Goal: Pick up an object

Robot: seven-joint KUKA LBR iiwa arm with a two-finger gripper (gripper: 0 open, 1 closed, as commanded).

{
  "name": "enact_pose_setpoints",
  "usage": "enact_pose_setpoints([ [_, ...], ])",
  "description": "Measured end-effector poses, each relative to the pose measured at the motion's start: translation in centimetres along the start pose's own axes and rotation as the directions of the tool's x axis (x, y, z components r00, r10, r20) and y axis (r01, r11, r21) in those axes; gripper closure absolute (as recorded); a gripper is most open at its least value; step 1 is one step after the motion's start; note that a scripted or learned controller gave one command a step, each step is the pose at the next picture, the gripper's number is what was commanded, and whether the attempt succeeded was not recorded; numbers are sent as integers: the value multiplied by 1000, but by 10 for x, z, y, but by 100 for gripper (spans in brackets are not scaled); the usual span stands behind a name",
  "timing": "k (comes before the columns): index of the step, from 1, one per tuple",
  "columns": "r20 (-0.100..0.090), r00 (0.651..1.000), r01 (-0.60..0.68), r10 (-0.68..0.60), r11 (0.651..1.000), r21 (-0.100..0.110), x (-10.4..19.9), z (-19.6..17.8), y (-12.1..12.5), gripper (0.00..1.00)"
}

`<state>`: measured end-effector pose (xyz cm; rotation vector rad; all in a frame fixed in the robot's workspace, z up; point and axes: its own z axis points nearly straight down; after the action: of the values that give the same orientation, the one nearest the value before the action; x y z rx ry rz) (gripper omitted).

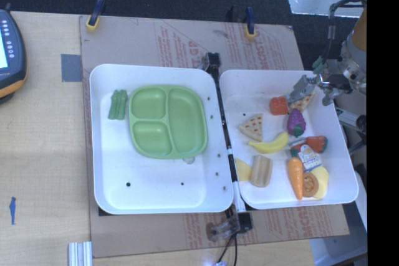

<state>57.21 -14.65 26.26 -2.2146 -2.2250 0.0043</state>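
The right bin holds several toy foods: a red tomato, a purple eggplant, a pizza wedge, a banana, a red pepper, a carrot and a tan bread roll. My gripper hangs over the far right part of this bin, just right of the tomato and above the eggplant. A small tan piece lies right under its tip; whether it is gripped is unclear.
The left bin holds a green divided plate and a bunch of green beans. A yellow cheese piece and a small carton lie near the right bin's front. A handheld pendant rests at the far left.
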Motion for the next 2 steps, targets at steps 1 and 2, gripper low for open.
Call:
enact_pose_setpoints([
  [1, -1, 1000, -1, 1, 1000, 8, -10, 107, -3, 0],
  [2, 3, 1000, 3, -3, 1000, -11, -2, 168, 43, 0],
])
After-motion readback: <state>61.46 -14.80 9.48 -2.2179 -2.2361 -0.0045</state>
